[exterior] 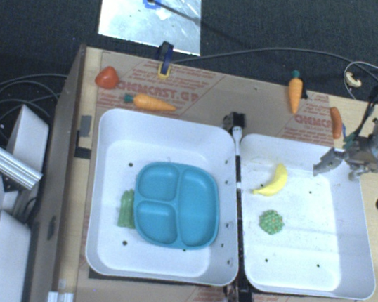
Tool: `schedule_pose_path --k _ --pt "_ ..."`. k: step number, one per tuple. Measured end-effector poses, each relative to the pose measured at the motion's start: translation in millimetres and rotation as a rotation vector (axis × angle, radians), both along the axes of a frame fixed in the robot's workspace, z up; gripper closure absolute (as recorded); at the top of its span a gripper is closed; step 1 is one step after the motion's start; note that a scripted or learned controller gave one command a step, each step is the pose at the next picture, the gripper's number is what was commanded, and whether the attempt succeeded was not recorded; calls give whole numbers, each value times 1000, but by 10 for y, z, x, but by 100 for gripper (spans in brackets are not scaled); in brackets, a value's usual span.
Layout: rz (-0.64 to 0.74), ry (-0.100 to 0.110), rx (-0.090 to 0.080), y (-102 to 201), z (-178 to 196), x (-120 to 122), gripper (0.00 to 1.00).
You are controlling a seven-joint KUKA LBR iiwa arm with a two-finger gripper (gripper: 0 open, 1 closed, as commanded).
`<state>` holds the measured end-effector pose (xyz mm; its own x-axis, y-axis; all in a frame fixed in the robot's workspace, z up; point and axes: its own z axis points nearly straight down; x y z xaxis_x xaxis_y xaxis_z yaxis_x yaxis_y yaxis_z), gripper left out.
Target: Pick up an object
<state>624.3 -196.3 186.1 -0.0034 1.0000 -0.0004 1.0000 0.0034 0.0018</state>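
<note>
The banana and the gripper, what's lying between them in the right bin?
Nothing: in the camera view, bare white bin floor separates the banana from the gripper.

Blue divided plate [176, 205] in left bin [111, 170], carrots [152, 103] on cardboard [205, 92]

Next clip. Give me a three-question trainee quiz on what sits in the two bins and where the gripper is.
1. True or false: the banana lies in the same bin as the blue divided plate.
2. Which item lies nearest the banana? A) green round object B) green block C) orange carrot
3. Fill in: the gripper hovers over the ____ bin's far edge.

Key: 1 false; 2 A; 3 right.
</note>
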Motion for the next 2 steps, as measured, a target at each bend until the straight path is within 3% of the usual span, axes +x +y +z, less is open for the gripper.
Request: schedule_pose_path --k 1,2 --pt "2 1 2 791 -1025 444 0" --pt "4 -3 -1 779 -903 458 100"
